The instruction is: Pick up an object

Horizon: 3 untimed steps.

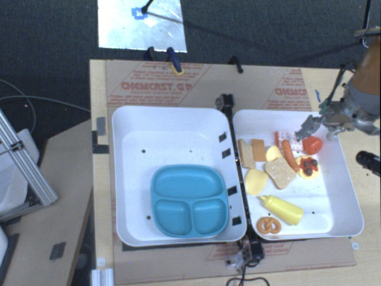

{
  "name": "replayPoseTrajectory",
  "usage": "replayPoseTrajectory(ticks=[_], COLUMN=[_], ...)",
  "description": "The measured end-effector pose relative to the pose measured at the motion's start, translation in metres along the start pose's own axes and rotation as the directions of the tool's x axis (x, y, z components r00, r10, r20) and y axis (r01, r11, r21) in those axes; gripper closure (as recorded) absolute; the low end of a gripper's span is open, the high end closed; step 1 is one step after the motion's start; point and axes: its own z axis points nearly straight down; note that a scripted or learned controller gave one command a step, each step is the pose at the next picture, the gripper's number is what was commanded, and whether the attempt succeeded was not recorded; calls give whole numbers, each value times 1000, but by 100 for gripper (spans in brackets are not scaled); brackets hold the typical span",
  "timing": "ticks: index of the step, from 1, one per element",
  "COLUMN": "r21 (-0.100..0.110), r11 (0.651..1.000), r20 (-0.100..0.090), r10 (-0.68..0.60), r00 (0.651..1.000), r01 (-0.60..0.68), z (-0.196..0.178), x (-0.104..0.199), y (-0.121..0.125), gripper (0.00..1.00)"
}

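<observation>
Toy food lies in the right bin [342,210]: a red tomato [312,144], an orange sausage [289,155], a toast slice [280,173], dark berries [308,165], two tan crackers [252,151], a yellow mustard bottle [284,208] and a pretzel [268,224]. My gripper [319,128] hangs over the bin's far right part, just above the tomato. Its fingers stand apart, with nothing between them. The tomato rests on the bin floor below the fingertips.
The left bin [172,130] holds a blue divided plate [190,199]. A black divider [233,159] runs between the bins. A pale yellow slice [256,181] and a red-white packet [281,137] also lie in the right bin. A shiny sheet [141,16] lies on the floor behind the bench.
</observation>
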Motion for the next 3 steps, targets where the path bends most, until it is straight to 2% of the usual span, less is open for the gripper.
replayPoseTrajectory(ticks=[1, 2, 3], r21=[0, -5, 1], r11=[1000, 1000, 1000], r20=[-3, 5, 1], r10=[-2, 10, 3], r00=[1000, 1000, 1000], r01=[2, -10, -3], z=[143, 17, 143], x=[3, -41, -36], y=[16, -89, -89], gripper=[0, 0, 0])
